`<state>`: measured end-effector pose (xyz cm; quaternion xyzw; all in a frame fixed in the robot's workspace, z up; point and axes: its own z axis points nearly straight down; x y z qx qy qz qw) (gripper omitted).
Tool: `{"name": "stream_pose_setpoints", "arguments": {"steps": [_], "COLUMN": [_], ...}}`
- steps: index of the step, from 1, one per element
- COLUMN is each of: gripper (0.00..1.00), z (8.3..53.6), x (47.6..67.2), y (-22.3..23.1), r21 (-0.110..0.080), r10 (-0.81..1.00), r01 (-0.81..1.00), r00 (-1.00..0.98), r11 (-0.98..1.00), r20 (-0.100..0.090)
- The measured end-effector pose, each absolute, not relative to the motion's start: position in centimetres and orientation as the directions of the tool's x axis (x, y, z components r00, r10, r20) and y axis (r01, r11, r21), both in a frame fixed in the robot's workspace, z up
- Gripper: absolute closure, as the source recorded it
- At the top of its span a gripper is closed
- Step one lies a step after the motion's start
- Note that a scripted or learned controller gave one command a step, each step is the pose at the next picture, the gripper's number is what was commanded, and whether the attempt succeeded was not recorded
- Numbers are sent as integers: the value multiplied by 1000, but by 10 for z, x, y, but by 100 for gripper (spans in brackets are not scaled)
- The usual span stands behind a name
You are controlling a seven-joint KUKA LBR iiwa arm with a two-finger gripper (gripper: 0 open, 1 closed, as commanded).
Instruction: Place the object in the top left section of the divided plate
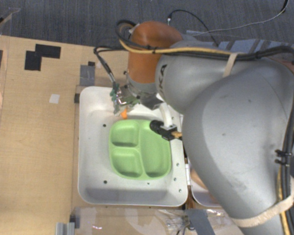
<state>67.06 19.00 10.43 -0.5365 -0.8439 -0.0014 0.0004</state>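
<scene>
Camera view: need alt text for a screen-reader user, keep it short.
A grey arm with an orange band reaches from the right over a white bin holding a green divided plate. Its gripper hangs just above the plate's top left section, a small orange object at its tip.

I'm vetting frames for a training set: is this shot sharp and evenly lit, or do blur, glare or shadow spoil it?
Camera view: the green divided plate is sharp and evenly lit; the white bin looks bright without washing out; the arm looms large and slightly soft at right, casting shade along the plate's right rim; the gripper area is small and cluttered.
</scene>
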Motion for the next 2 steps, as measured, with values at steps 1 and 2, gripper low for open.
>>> {"name": "stream_pose_setpoints", "arguments": {"steps": [1,2], "gripper": [100,100], "z": [106,262], "x": [670,670], "y": [223,220], "r21": [3,9], "r10": [832,687], "r01": [832,687], "r00": [-554,-726], "r11": [554,726], "r20": [-1,-5]}}
